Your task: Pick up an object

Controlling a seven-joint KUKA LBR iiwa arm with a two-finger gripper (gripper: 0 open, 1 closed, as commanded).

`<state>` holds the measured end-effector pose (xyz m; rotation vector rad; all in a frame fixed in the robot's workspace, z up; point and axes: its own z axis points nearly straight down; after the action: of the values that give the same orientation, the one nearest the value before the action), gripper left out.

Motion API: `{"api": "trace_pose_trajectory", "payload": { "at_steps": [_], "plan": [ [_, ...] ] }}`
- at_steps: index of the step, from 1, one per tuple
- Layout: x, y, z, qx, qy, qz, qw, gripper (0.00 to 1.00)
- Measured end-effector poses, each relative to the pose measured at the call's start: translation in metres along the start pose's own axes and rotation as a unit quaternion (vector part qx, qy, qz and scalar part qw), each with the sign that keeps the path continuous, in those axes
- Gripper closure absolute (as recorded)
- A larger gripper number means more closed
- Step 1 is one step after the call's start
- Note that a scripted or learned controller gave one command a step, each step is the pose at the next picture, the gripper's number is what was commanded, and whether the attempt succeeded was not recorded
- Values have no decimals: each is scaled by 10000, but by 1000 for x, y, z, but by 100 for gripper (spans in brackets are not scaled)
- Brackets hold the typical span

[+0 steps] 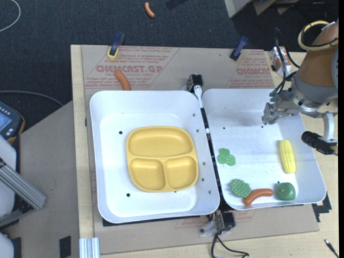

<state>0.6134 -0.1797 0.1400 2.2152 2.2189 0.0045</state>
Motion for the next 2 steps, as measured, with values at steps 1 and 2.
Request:
{"api": "trace_pose_trajectory", "payload": {
  "at_steps": [1, 2],
  "plan": [
    [-7, 3, -63, -13, -8, 3, 10000, 100],
    [-7, 4, -87, 5, 1, 3, 10000, 100]
  ]
}}
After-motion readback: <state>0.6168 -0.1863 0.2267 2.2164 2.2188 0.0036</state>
